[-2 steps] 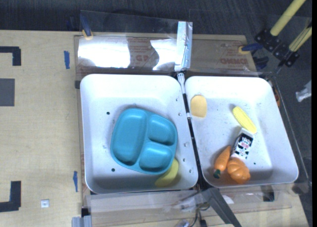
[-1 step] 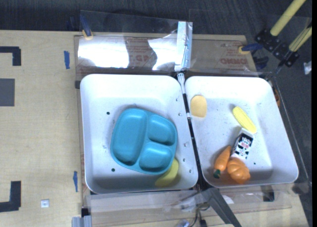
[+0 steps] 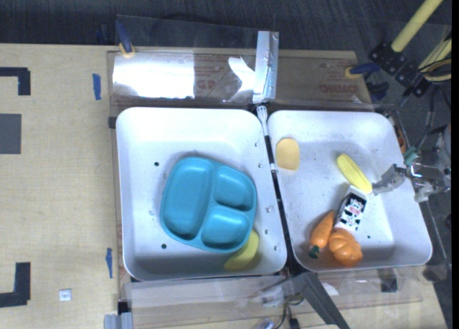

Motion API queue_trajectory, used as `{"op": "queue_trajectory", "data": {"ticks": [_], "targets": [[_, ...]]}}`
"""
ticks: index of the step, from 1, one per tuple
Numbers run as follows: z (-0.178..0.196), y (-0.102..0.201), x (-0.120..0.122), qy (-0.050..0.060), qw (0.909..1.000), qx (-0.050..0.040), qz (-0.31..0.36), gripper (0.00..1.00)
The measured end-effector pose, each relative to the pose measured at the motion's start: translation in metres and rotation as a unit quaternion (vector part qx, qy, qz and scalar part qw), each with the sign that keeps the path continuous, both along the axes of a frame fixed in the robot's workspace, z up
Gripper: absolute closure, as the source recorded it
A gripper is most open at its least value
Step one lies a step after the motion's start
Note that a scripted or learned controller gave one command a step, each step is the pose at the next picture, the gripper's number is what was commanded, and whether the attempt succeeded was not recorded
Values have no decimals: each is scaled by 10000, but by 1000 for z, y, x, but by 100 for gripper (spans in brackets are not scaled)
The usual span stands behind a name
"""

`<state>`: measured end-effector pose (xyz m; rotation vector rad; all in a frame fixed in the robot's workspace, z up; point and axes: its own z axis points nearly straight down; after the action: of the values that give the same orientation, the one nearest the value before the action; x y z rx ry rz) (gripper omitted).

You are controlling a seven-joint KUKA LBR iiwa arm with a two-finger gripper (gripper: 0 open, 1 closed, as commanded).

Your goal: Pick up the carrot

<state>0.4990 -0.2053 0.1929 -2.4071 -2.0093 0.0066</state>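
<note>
- Carrot first: the small orange toy carrot lies slanted near the front of the right white bin, touching a rounded orange toy.
- Grey metal gripper sits by that bin's right rim; I cannot tell whether it is spread or closed.
- I'd grip across the carrot's narrow width.
- Left white bin holds a blue divided plate.

A robotics lab: taped bench, white bins, toy food.
</note>
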Motion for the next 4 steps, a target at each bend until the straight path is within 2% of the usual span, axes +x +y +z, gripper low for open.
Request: {"op": "queue_trajectory", "data": {"ticks": [1, 2, 3, 4], "targets": [[128, 91, -15, -77, 9969, -11, 781, 0], [4, 139, -21, -1, 9848, 11, 1735, 0], [-10, 176, -20, -9, 9924, 11, 1228, 0], [1, 174, -19, -35, 9927, 1, 1202, 100]]}}
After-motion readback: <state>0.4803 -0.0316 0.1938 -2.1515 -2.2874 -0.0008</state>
